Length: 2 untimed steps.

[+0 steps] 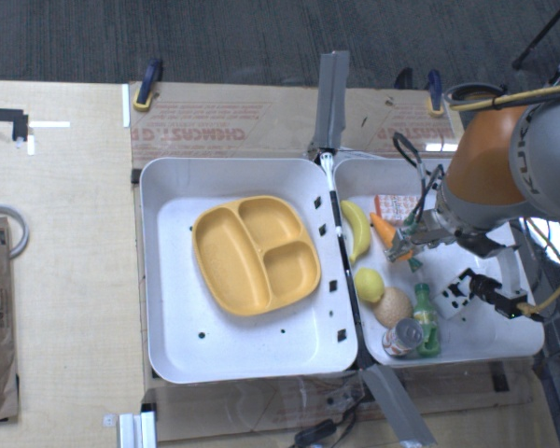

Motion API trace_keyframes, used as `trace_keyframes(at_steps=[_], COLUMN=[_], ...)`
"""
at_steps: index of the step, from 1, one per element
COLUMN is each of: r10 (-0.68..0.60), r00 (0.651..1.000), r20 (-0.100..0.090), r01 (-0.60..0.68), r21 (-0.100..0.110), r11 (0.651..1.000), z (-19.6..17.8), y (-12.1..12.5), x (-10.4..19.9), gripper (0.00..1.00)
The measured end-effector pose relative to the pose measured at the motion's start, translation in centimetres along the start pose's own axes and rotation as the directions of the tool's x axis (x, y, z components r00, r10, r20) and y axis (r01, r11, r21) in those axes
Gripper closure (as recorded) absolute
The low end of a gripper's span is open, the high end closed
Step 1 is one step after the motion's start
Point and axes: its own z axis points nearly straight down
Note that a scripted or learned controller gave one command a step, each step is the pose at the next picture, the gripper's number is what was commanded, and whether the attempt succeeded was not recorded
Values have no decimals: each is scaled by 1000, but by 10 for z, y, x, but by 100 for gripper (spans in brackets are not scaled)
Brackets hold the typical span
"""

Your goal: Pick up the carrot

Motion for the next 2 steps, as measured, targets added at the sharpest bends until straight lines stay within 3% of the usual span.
trace_keyframes(at_steps=[1,2], r10=[300,555], r00=[954,832], r20=[0,3], r01=[-300,-555], r21=[0,1], r11=[954,832], z=[-12,-106], y=[-8,29], x=[0,58], gripper=[100,100])
